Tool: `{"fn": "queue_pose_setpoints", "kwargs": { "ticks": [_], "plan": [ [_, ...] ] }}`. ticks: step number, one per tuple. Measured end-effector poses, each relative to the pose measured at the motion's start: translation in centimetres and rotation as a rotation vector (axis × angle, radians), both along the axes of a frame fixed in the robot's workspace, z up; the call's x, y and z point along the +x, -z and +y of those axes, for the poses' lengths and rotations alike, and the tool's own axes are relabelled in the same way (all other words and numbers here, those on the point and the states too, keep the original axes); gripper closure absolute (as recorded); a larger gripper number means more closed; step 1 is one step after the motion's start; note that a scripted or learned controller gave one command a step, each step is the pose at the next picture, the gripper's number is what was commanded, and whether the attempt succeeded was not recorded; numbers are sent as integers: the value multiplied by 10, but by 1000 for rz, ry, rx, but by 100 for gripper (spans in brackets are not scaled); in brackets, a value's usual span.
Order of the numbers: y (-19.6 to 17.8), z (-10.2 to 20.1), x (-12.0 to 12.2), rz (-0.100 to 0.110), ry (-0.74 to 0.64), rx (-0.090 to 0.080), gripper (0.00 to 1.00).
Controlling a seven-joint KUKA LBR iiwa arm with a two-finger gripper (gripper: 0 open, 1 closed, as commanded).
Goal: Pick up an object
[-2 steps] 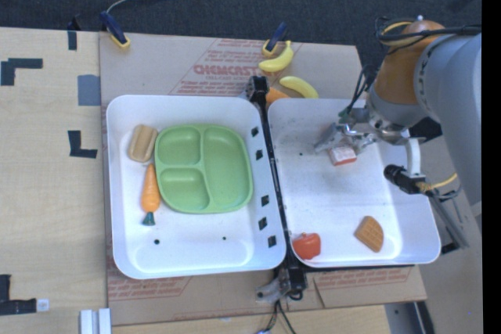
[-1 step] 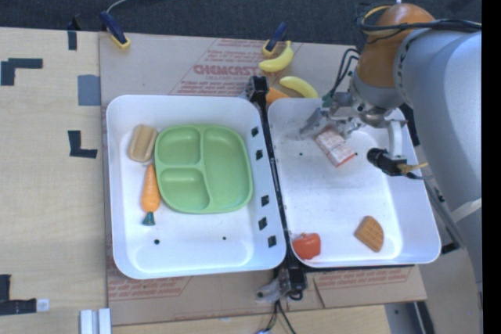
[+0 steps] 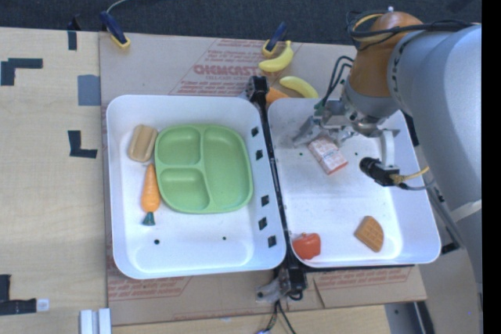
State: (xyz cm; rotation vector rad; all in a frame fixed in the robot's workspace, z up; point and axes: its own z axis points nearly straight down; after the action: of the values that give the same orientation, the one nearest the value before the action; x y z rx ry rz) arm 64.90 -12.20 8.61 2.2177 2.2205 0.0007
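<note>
Dark carpet lies behind a bench topped with pale wood and a sheet of brown cardboard, on which two shallow white plastic bins sit side by side. Inside the left bin rests a green tray with rounded compartments; a tan slice of bread touches its upper left corner and an orange carrot lies along its left side. At the right bin, two smooth yellow bananas curve over the far rim. A small boxy packet, white with red print, lies tilted in the upper half, a red tomato sits at the near left corner, and a brown cracker lies near the front. The grey arm's gripper hangs just above the packet, touching or nearly so; whether its metal tips are spread or closed cannot be told.
</note>
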Motion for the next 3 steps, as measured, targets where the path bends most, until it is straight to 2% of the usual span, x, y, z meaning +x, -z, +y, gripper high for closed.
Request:
{"fn": "queue_pose_setpoints", "kwargs": {
  "ticks": [2, 3],
  "plan": [
    [-1, -3, -44, -4, -1, -1, 0],
    [-1, 20, -58, -2, 1, -1, 0]
  ]
}}
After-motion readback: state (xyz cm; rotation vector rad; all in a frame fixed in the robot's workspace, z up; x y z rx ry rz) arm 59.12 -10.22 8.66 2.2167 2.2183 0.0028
